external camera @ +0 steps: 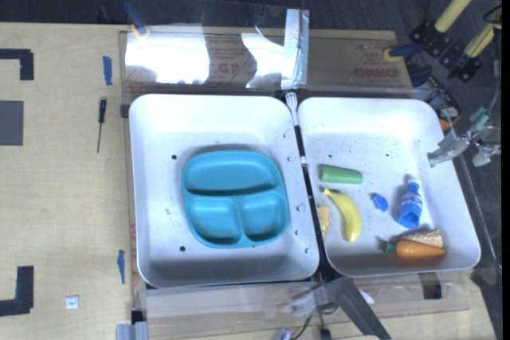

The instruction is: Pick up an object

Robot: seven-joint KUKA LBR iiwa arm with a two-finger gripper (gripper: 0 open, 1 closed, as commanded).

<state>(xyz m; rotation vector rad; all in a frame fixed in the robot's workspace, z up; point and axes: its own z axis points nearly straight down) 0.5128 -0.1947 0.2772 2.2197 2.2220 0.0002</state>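
White left bin (151,171) holds your blue divided tray (233,197). Right bin (358,123): banana (346,213), carrot (417,250), blue bottle (409,202), green block (340,174), small blue piece (379,203). Gripper (458,146) sits at its right rim, above everything; can't tell its opening.
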